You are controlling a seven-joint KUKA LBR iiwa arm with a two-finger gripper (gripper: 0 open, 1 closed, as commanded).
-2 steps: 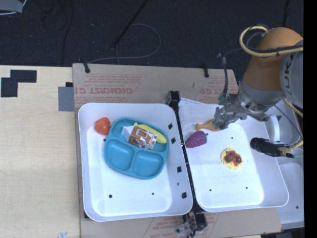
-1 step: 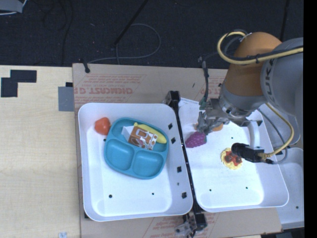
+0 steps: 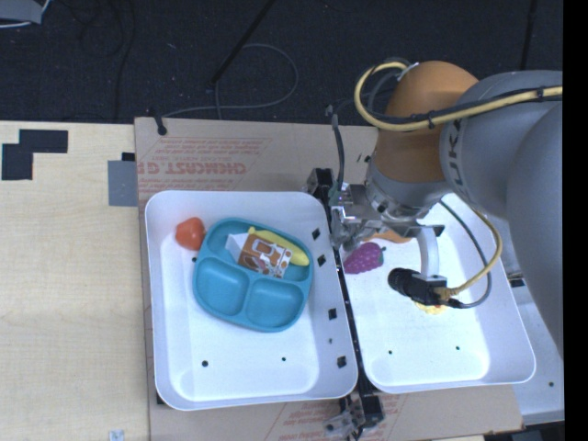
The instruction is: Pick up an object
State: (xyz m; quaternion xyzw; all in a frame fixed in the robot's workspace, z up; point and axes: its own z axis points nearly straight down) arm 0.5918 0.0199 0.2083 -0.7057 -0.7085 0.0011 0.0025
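Gripper (image 3: 354, 232) over purple grape bunch (image 3: 364, 257) near right bin (image 3: 478, 356) left wall; bumpy, small; finger state unclear.

Gripper (image 3: 354, 231) above purple grapes (image 3: 364, 256), right bin (image 3: 478, 356).

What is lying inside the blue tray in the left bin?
The blue tray holds a small printed packet with a yellow piece beside it, in its upper compartment. What lies beneath the packet is hidden.
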